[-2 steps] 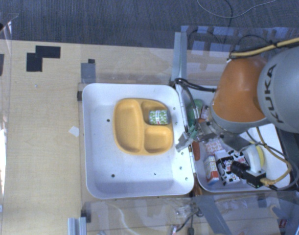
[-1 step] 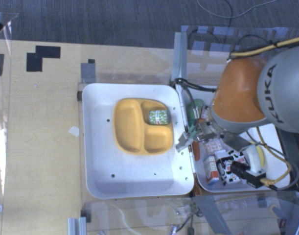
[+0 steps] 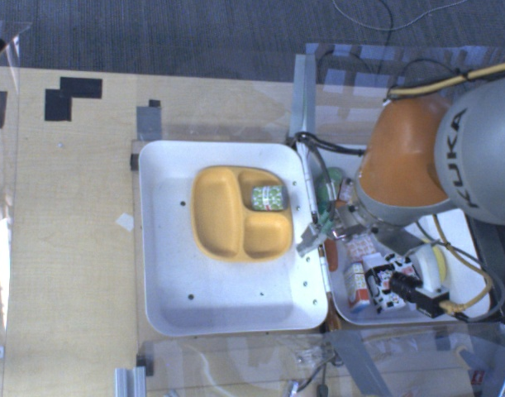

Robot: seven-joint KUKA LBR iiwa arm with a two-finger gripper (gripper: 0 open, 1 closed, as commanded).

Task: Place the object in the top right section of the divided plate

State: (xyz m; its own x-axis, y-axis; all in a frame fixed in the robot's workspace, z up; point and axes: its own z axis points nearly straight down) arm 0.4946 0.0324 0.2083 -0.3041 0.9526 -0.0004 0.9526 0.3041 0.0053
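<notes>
A yellow divided plate (image 3: pixel 235 213) lies in the left white bin (image 3: pixel 227 304). A small green and white patterned object (image 3: pixel 268 197) rests in the plate's top right section. My gripper (image 3: pixel 315 235) hangs over the wall between the two bins, just right of the plate and apart from the object. The grey and orange arm (image 3: pixel 409 168) covers much of the right bin.
The right bin (image 3: pixel 343 313) holds several small items: a green one (image 3: pixel 328 184) near its top left, a red one (image 3: pixel 331 256), a white and red carton (image 3: pixel 359 289) and a yellow and white piece (image 3: pixel 435 267). Cables trail near the arm.
</notes>
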